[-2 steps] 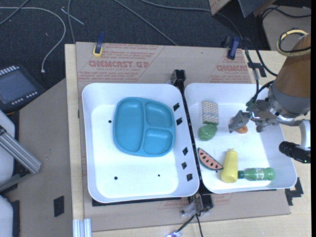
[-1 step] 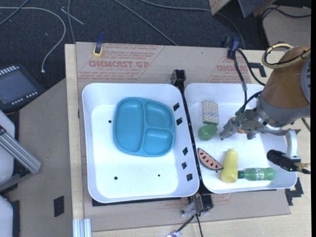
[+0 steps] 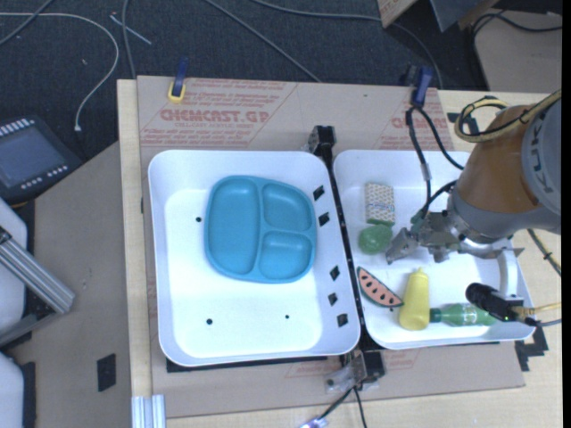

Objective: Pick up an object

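The grey two-finger gripper (image 3: 399,248) hangs low in the right white bin (image 3: 446,162), its fingers parted and holding nothing. Just left of it lies a small round green object (image 3: 375,237), with a speckled rectangular sponge block (image 3: 380,201) beyond it. Nearer sit a yellow plastic bottle (image 3: 414,300), a watermelon-slice toy (image 3: 379,288) and a green bottle (image 3: 462,314). The green round piece looks the closest target: centre the fingers over it, descend squarely, then close. The blue sectioned plate (image 3: 260,228) rests in the left bin (image 3: 250,333).
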`<state>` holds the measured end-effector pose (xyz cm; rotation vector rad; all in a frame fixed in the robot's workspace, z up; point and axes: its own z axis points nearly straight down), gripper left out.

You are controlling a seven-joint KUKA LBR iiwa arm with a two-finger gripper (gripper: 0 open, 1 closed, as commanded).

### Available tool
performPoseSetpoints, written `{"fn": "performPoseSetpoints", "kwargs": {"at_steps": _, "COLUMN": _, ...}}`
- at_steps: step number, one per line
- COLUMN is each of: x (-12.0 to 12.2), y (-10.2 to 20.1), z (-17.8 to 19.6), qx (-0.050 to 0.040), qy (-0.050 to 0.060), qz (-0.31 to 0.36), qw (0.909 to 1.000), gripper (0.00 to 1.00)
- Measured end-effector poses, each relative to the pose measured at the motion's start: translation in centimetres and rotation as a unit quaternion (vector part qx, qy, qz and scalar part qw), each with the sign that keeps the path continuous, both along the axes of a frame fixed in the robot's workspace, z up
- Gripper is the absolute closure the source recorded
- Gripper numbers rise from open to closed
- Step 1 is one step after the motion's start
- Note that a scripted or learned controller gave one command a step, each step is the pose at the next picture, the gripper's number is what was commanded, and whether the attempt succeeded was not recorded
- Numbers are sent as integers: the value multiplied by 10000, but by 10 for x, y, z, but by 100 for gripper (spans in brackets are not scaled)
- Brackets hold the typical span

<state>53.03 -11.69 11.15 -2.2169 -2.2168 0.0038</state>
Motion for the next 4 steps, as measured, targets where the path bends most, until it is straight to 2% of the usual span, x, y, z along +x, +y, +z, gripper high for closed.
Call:
{"fn": "performPoseSetpoints", "kwargs": {"at_steps": 1, "x": 1, "y": 0, "z": 14, "qx": -4, "qy": -31, "qz": -1, "qw": 10000, "gripper": 100}}
{"fn": "performPoseSetpoints", "kwargs": {"at_steps": 3, "x": 6, "y": 3, "z": 101, "qx": -19, "qy": -62, "qz": 7, "qw": 10000, "gripper": 100}}
{"fn": "performPoseSetpoints", "kwargs": {"at_steps": 4, "x": 21, "y": 60, "z": 95, "qx": -1, "qy": -38, "qz": 35, "qw": 10000, "gripper": 100}}
